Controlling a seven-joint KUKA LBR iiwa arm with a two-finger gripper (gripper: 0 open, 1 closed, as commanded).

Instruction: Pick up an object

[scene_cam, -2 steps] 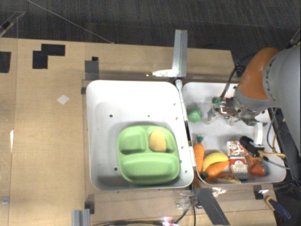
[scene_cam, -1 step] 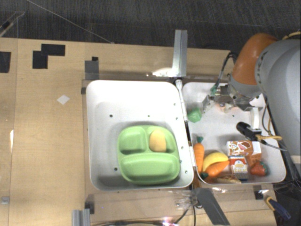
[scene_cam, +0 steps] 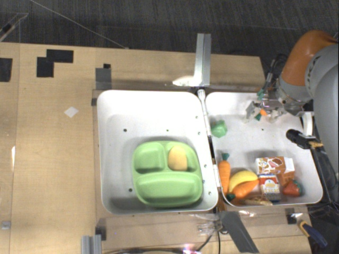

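The tool [scene_cam: 263, 110] hangs over the right bin [scene_cam: 233, 106] near its 1 o'clock corner; whether it is open or closed I cannot tell, and nothing shows in its grip. Nearest, at its 8 o'clock, lies a small green piece [scene_cam: 218, 128] by the dividing wall: probably light, hard plastic, best pinched across its middle. At the bin's 6 o'clock crowd a carrot [scene_cam: 224, 175], a banana [scene_cam: 242, 179] and a carton [scene_cam: 274, 166]; their smooth curved skins look likely to slip. The left bin [scene_cam: 116, 142] holds a green tray [scene_cam: 165, 187].
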